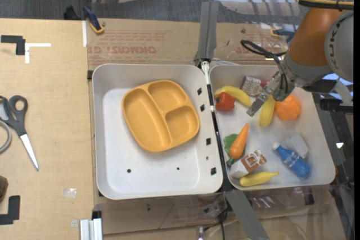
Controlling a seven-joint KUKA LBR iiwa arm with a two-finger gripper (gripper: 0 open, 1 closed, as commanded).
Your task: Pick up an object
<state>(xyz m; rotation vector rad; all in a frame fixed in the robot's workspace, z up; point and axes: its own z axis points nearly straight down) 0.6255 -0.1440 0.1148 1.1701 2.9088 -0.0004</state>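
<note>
Jaws [264, 99] hang over right bin [322, 137]; yellow banana [266, 111] just beneath.

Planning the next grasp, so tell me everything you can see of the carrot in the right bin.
The carrot is a small orange toy, plastic-looking, tapering to a point at its upper right, with green leaves at its lower left end. It lies tilted on the floor of the right bin, near the divider. Its leafy end sits beside a small brown-and-white carton. Nothing grips it.
</note>
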